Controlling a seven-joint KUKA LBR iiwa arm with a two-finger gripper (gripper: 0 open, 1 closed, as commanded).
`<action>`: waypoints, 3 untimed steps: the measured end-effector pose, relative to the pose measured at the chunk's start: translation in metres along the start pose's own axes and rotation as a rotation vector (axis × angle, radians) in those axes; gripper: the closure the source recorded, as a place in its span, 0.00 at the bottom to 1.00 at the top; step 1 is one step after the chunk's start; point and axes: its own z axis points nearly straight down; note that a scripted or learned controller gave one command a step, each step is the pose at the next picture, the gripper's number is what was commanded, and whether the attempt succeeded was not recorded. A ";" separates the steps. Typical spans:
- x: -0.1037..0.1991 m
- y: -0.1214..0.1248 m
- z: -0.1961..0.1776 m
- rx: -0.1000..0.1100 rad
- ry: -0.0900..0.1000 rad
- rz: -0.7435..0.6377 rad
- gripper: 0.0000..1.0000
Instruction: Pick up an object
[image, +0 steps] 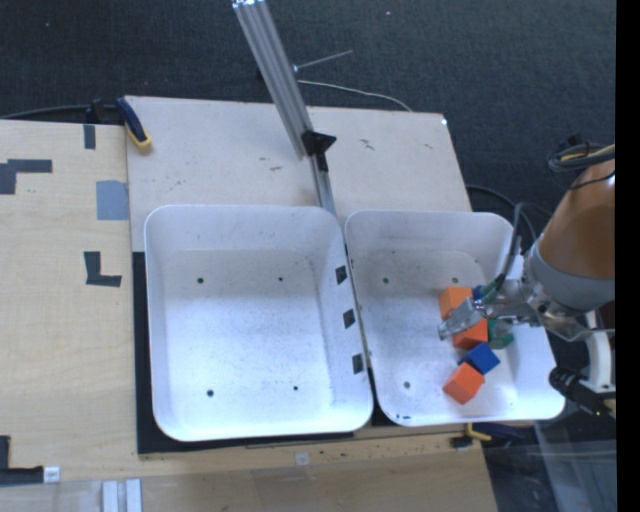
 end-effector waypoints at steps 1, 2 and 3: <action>-0.036 0.071 0.091 -0.010 -0.007 -0.001 0.00; -0.043 0.088 0.097 -0.017 0.007 -0.010 0.00; -0.050 0.081 0.096 0.002 0.000 -0.002 1.00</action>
